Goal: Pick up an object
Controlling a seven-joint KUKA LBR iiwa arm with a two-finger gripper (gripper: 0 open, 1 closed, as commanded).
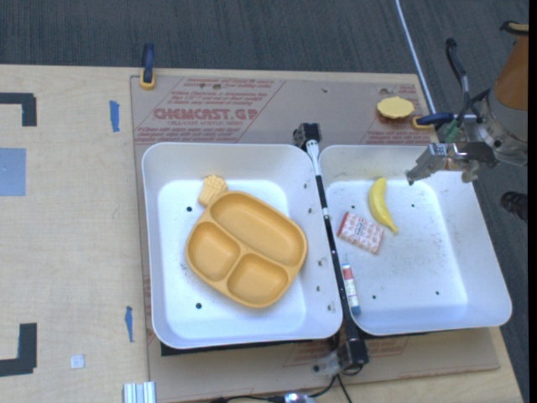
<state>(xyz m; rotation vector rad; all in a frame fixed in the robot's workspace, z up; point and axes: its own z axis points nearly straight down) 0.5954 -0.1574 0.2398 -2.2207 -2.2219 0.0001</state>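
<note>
Fingers [417, 173] sit at the far right corner of the right bin [470, 309], above its rim; whether they are apart or together cannot be determined, since the view resolves only one grey tip pointing down and left. Nothing is visible between them. The arm [508, 82] enters from the right edge, with cabling looped above the wrist.

Right bin contents: a yellow banana [382, 204] lies in the far left part of the bin, near the grey tip but apart from it. A small red-and-white packet [361, 232] lies just beside the banana, toward the near side. A marker pen [349, 290] rests along the left wall of this bin.

Left bin [168, 309] contents: an orange three-compartment plate [245, 248] occupies the centre. A small yellow waffle-textured piece [211, 189] touches the plate's far left edge.

On the surface [59, 250] beyond the bins, a yellow disc-shaped object [395, 107] lies on the brown board [218, 112].
</note>
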